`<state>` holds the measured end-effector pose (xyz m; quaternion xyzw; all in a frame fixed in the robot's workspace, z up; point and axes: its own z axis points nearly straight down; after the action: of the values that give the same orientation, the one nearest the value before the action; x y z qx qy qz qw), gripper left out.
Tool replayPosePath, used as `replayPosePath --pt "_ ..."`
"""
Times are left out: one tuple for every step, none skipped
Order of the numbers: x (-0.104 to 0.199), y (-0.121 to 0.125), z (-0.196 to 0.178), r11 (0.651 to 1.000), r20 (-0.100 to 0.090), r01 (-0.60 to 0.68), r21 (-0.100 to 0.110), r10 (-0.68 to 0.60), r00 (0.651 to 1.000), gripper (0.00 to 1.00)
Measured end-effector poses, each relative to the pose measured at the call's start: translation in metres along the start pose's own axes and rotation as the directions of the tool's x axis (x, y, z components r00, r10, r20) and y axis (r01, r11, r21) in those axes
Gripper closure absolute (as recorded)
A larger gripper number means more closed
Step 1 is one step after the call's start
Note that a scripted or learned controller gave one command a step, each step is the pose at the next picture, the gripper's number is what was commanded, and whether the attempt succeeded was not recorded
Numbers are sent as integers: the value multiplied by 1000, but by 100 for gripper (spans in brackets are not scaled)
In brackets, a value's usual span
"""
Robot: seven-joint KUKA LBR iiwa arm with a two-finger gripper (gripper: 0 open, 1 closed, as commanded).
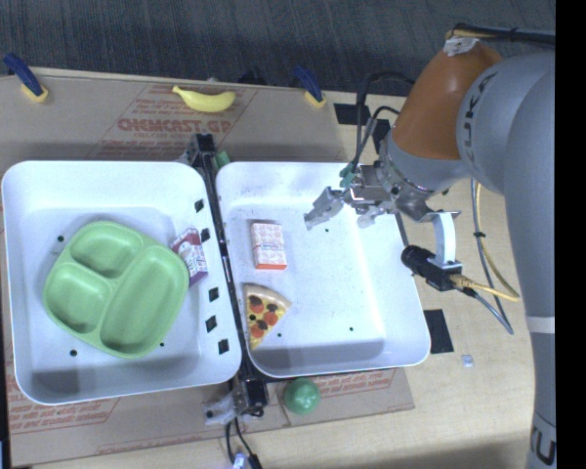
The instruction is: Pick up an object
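White bins side by side on the table: left bin (20, 291), right bin (396, 306). Arm (469, 96) comes in from the right of the frame, grey with orange band, wrist over the upper part of the right bin. Claw (344, 208) sits above the bin floor near its upper middle, fingers spread, nothing between them. Closest pick candidate: small orange-and-white box (268, 243), lying flat in the right bin's left half, just left of and below the claw, not touching it. Pizza-slice toy (263, 314) lies further down, near that bin's lower left corner, apart from the box. Left bin holds a green divided plate (115, 287) taking up most of the floor, and a small red-and-white packet (190, 253) just beside the plate's upper right edge, against the bin's right wall. Outside the bins: yellow banana (205, 97) on the cardboard at upper centre, green ball (300, 395) on the cardboard below the right bin. Blue clamps (25, 76) at the cardboard's upper corners.
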<state>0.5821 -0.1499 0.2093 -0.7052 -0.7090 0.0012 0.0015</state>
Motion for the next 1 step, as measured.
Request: replayPosePath --pt "-32 -44 44 1000 1 1 0 -1 1000 0"
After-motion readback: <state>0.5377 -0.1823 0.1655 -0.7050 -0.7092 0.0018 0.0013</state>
